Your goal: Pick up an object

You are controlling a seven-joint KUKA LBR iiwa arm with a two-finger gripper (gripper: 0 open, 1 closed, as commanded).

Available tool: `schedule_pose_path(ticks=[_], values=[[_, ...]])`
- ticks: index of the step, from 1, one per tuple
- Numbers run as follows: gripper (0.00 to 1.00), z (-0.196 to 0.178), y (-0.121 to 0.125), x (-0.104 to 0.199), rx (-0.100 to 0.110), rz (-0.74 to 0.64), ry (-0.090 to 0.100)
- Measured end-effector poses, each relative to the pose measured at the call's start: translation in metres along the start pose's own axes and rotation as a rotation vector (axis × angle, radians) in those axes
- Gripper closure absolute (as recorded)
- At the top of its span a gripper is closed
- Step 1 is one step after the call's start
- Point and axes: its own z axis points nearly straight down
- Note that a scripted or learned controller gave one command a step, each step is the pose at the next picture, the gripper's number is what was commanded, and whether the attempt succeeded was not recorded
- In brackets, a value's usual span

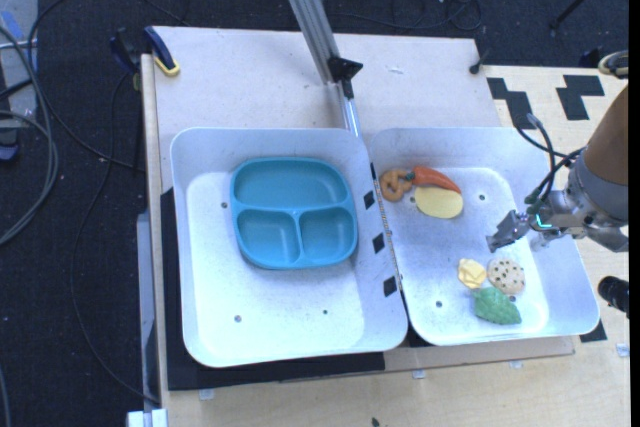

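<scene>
Cookie (507, 276) in right bin (560, 215) | gripper (503, 235) just above | jaws' state: cannot tell

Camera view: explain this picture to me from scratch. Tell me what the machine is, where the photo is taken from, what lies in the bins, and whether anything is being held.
The photo comes from one fixed camera above a bench, looking down at a slant. The machine is a robot arm reaching in from the right; at its end is a two-finger gripper, its tool for grabbing things. Two shallow white bins sit side by side. The left bin holds a blue divided tray. The right bin holds small toy foods: a pretzel, a carrot, a pale yellow piece, a small yellow lump, a cookie and a green leafy piece. The gripper hangs over the right bin, above and apart from the cookie, with nothing held.
</scene>
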Motion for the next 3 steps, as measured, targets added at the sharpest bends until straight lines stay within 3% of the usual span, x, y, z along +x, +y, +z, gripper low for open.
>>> schedule_pose_path(ticks=[1, 2, 3], values=[[0.00, 0.000, 0.000, 0.000, -0.001, 0.000, 0.000], [0.00, 0.048, 0.008, -0.003, 0.003, 0.001, 0.001], [0.00, 0.106, 0.011, -0.005, -0.010, 0.003, -0.007]])
